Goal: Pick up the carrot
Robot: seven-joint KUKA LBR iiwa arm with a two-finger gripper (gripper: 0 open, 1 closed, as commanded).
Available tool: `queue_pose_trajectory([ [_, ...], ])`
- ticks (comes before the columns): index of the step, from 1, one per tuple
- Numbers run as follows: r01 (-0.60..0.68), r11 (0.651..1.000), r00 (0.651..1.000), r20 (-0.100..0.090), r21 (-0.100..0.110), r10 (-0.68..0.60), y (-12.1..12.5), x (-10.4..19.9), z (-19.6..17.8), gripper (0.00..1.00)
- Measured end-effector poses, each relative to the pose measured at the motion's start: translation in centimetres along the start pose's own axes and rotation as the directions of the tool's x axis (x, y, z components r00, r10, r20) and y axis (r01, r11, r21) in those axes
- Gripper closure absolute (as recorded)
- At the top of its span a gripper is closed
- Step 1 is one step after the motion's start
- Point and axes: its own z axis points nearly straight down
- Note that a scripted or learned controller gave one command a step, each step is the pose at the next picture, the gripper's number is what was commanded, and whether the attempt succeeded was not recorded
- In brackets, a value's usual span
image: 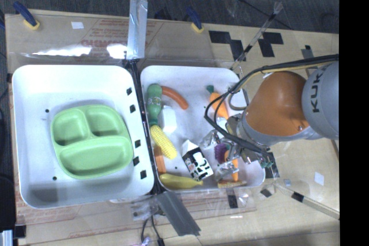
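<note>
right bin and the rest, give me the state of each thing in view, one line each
green divided plate: flat in the left bin, nothing on it
carrot: lying loose in the right bin, not gripped
corn cob: lying along the divider side
banana: lying at the near wall
gripper: low over the right bin's clutter

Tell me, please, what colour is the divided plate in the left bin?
Light green; the divided plate shows plainly in the camera view.

Divided plate (91,142) lying in left bin (23,124). In right bin (190,73): carrot (174,97) sitting far left, corn cob (163,142) nearer, banana (180,181) lying along near wall. Arm (281,105) reaching over bin's right side.
</note>
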Motion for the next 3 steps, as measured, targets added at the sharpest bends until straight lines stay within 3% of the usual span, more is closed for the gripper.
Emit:
queue_pose_trajectory([
  [1, -0.215, 0.977, 0.977, 0.006, 0.002, 0.215, -2.7, -6.4, -0.2, 0.00],
  [2, -0.161, 0.987, 0.987, 0.004, 0.002, 0.161, -0.5, 0.5, -0.1, 0.00],
  [3, -0.152, 0.988, 0.988, 0.005, 0.002, 0.152, -0.4, 0.3, -1.1, 1.00],
])
